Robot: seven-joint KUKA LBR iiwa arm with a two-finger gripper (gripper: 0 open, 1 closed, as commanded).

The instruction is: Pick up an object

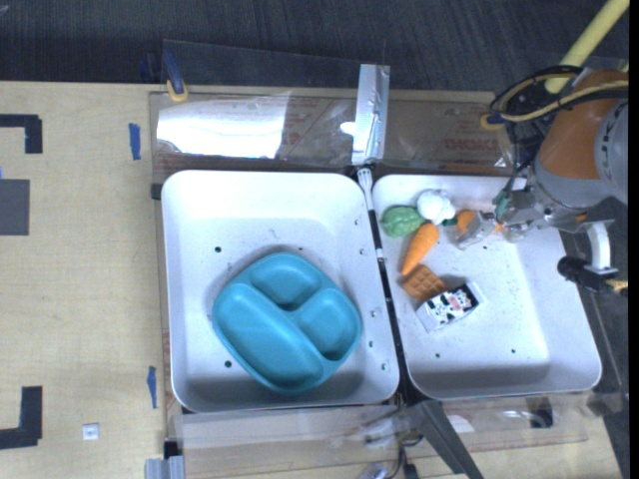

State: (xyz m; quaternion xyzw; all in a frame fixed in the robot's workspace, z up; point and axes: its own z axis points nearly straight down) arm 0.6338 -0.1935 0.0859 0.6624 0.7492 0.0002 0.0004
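In the right bin (519, 352) lie a green lump (398, 220), a white ball (434, 206), an orange carrot (419, 248), a brown waffle-like piece (423, 282) and a black-and-white box (448, 304). A small orange piece (466, 222) lies just right of the ball. My gripper (502, 218) is low at the bin's back right, its tip right beside the small orange piece. Whether it touches that piece is unclear.
The left bin (190, 218) holds a blue divided plate (287, 319). A clear plastic sheet and a metal divider (371, 113) stand behind the bins. Cables and the orange wrist band (569, 143) crowd the right bin's back right corner.
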